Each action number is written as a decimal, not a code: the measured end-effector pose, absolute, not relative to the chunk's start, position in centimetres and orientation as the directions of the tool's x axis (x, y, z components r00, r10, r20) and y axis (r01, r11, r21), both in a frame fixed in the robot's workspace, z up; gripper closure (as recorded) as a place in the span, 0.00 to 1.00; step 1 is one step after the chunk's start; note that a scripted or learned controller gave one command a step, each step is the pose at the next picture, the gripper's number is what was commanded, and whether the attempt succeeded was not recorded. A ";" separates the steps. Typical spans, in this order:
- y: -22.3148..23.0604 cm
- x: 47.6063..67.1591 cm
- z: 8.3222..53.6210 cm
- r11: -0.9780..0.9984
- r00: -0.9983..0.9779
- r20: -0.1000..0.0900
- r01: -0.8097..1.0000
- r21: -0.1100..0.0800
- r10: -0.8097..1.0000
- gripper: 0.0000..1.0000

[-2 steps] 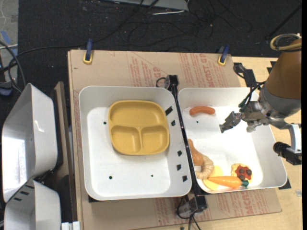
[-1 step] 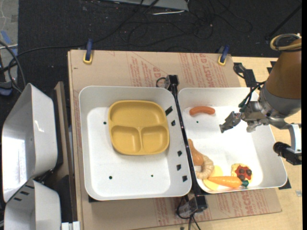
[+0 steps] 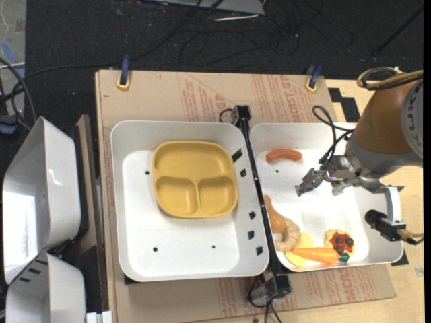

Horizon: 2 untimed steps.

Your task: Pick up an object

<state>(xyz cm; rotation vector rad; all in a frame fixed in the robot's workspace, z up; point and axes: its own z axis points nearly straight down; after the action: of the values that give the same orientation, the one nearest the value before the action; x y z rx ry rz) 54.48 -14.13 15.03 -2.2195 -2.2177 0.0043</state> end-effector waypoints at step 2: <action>-14.1 54.5 11.0 -0.003 0.003 0.000 1.000 0.000 1.000 1.00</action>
<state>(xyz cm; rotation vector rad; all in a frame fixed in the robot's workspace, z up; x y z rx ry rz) 54.52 -14.07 10.98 -2.2242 -2.2186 -0.0007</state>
